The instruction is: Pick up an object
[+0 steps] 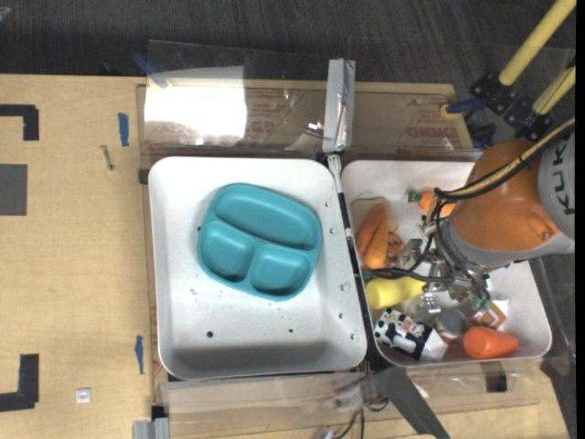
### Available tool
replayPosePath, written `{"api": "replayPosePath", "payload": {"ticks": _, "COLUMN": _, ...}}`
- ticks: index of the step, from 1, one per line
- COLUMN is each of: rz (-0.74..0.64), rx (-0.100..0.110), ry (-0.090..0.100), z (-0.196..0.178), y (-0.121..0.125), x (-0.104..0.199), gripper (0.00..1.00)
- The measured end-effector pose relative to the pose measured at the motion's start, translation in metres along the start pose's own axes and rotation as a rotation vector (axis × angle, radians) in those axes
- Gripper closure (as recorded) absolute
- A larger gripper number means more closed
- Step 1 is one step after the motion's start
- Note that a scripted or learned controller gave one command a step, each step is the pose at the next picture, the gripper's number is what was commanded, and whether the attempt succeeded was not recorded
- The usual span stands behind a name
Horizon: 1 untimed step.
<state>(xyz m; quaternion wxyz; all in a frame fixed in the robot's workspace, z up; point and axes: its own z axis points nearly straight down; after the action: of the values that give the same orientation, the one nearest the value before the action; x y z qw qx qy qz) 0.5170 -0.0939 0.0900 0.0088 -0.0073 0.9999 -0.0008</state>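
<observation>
Right bin point(539, 332), lower right of frame: mixed small toys. Yellow toy point(395, 293), rounded, likely light, smooth, somewhat slippery; best gripped across its narrow middle. It lies just left of the gripper point(445, 302), near or touching. Gripper low among the clutter; its state cannot be told. Left bin point(174, 273): teal tray point(260, 240).

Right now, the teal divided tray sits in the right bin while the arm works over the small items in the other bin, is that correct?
Not quite: the camera view shows the teal divided tray in the left bin. The arm works over the small items in the other bin, on the right.
</observation>
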Motion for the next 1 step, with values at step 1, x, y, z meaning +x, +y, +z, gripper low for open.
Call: {"api": "replayPosePath", "payload": {"ticks": 1, "rz": -0.003, "rx": 0.002, "ry": -0.012, "z": -0.0123, "y": 0.0009, "x": -0.0038, "gripper": 1.00}}
